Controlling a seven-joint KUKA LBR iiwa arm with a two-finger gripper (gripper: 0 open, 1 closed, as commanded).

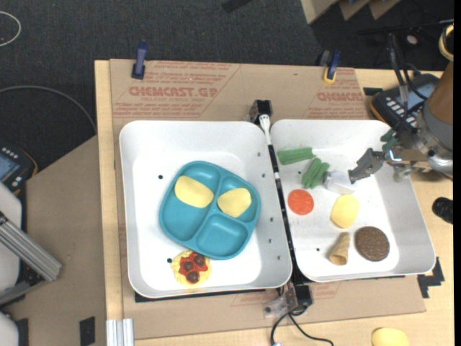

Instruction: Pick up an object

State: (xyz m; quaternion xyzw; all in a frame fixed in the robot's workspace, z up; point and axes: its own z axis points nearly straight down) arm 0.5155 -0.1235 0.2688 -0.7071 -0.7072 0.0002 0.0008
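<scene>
Lemon (345, 210), the yellow toy one, looks like the nearest pick: it sits mid right bin (403, 262), a bit toward the near edge, just below the gripper (360, 170). Gripper hovers over the middle of the right bin, dark fingers pointing toward the bin divider, nothing seen between them; from this angle I can't tell if they're spread or closed. Judgement on handling: likely hollow plastic, light, stiff, smooth and rounded, so it can squirt out of a two-finger pinch. Take it across the short axis at the widest point, fingers low around its middle. Neighbours: orange slice (301, 202) to its left, apart; brown cookie (373, 243) and cone (340, 249) toward the near edge, cone just beside it, so approach from the far side to avoid bumping. Green beans (315, 171) and another green piece (294, 155) lie toward the far-left part of the bin, a small pale object just beside the beans. Left bin (137, 215) holds a blue divided plate (205, 233) with two yellow pieces in its compartments, and a small tart with red berries (191, 267) near its near edge.
</scene>
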